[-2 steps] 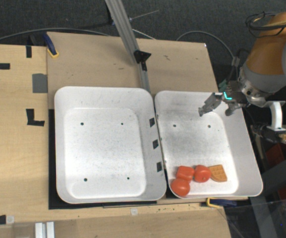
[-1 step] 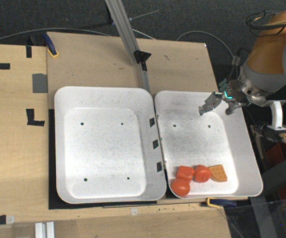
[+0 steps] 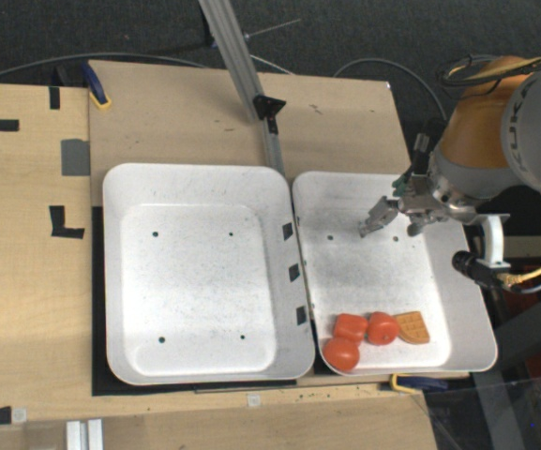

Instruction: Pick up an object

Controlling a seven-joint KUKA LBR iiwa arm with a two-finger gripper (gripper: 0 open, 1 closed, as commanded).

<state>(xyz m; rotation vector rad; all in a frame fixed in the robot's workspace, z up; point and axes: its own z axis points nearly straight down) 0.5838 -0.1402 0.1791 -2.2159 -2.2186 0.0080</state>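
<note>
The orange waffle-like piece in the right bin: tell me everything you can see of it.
The orange waffle piece is a small, flat, tan-orange item with a faint grid texture, roughly wedge-shaped. It lies flat on the floor of the right bin, near its front edge. On its left it sits against a red tomato-like piece, one of three clustered there. The gripper is well away, toward the bin's far end.

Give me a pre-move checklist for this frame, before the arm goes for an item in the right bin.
1. Targets present: three red pieces and an orange cracker-like piece lie in the right bin near its front edge: ok.
2. Tool above that bin: ok.
3. Tool over a target: not ok; it hangs toward the bin's rear, apart from the items.
4. Tool carrying nothing: cannot tell.
5. Items separated for a clean grasp: not ok; they lie bunched, touching.
6. Path from tool to items free of obstacles: ok.
</note>
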